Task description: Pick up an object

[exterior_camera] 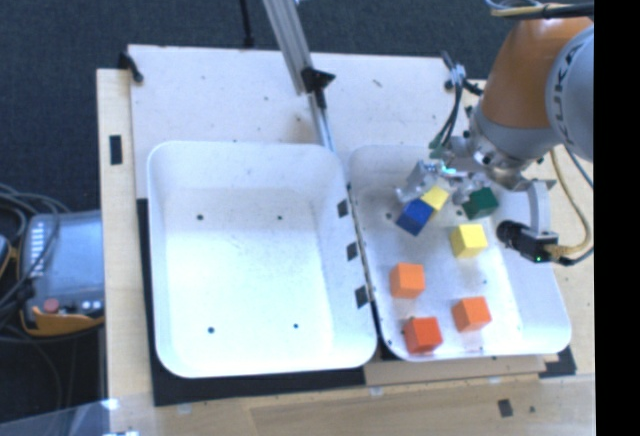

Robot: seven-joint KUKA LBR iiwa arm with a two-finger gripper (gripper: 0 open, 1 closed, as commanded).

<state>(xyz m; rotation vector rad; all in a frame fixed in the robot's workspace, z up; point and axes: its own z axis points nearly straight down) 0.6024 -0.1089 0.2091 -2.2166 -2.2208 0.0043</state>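
Right bin (540, 319): hand (432, 186) low over blue block (414, 215) and small yellow block (435, 198); finger state unclear. Also yellow (468, 240), green (481, 203), three orange blocks (407, 280).

Slanted aluminium bar (283, 9) over bench, grey box (70, 259) at left
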